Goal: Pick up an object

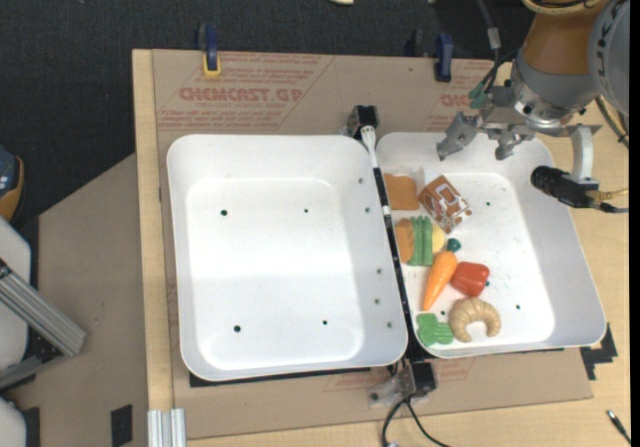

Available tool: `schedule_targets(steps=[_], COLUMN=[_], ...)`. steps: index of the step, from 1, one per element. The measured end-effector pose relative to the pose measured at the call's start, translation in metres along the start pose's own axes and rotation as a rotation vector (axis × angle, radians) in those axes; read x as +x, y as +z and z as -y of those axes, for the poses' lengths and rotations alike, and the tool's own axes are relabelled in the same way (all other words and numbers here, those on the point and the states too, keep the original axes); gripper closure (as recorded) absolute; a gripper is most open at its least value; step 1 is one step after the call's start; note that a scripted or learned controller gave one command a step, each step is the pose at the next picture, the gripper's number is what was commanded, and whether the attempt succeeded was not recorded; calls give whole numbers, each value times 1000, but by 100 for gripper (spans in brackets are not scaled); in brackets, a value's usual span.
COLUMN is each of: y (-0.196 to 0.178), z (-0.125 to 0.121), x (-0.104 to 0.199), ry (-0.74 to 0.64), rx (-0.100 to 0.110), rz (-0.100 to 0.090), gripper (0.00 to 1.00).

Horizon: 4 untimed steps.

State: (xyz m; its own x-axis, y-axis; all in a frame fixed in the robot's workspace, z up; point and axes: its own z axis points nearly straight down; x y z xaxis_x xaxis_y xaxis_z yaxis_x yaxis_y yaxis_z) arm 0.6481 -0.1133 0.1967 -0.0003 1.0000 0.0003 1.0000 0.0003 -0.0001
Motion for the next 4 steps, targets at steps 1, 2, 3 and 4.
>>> schedule_targets(steps=[1,2,3,4], y=[45,113,111,112], z=[-6,32,-15,-17], x=[20,15,17,19], ry=[-2,3,-3,0], rx=[5,-2,3,8], rz=[-1,1,2,5], gripper=[0,0,0,0])
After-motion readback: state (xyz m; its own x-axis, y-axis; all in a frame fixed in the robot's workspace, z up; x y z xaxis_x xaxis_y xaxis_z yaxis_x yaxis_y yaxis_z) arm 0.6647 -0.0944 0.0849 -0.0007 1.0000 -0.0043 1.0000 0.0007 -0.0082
